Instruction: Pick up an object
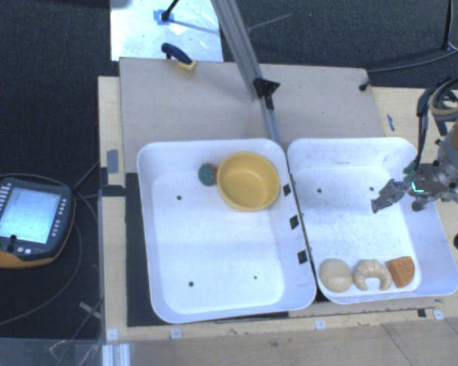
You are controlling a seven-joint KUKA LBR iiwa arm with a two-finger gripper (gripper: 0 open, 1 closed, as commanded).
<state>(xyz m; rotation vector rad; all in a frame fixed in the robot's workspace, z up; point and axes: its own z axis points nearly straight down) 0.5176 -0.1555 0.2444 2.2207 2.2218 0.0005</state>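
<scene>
My gripper (393, 195) hangs over the right side of the right bin (343, 158), with nothing visibly in it. Along that bin's near edge lie three items in a row: a pale round bun (336, 274), a croissant-shaped piece (372, 274) and an orange-brown block (401, 271). They sit well below the gripper in the view, apart from it. In the left bin (214, 280) a yellow bowl (248, 181) rests at the back right, and a small dark green ball (207, 174) touches its left side.
A metal pole (240, 36) slants across the board behind the bins. A teach pendant (27, 219) lies on the floor at left. Black clips (294, 221) mark the seam between the bins.
</scene>
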